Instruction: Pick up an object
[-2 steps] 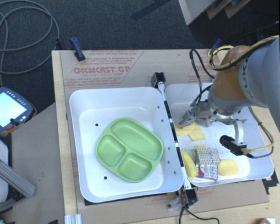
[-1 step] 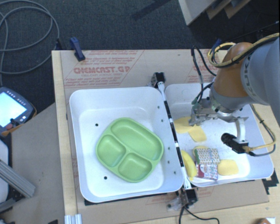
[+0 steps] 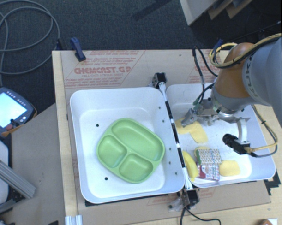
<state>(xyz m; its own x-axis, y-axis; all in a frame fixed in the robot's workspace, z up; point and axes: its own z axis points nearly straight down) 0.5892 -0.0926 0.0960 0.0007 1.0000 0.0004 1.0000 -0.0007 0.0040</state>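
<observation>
My gripper (image 3: 194, 116) hangs low over the back left part of the right bin (image 3: 258, 172). Just below it lies a pale yellow flat piece (image 3: 197, 132), with its left end right under the gripper's tip. Whether they touch cannot be told. Toward the front of this bin lie a yellow banana (image 3: 189, 165) along the left wall, a colourful printed packet (image 3: 208, 164) beside it, and a yellow lemon-like lump (image 3: 229, 167) to the right. The grey arm with its orange band (image 3: 232, 74) covers the bin's back right.
The left bin (image 3: 85, 107) holds a green divided plate (image 3: 130, 150). A black clip (image 3: 159, 79) sits where the bins meet at the back. A black cable part (image 3: 237, 144) from the arm hangs over the right bin.
</observation>
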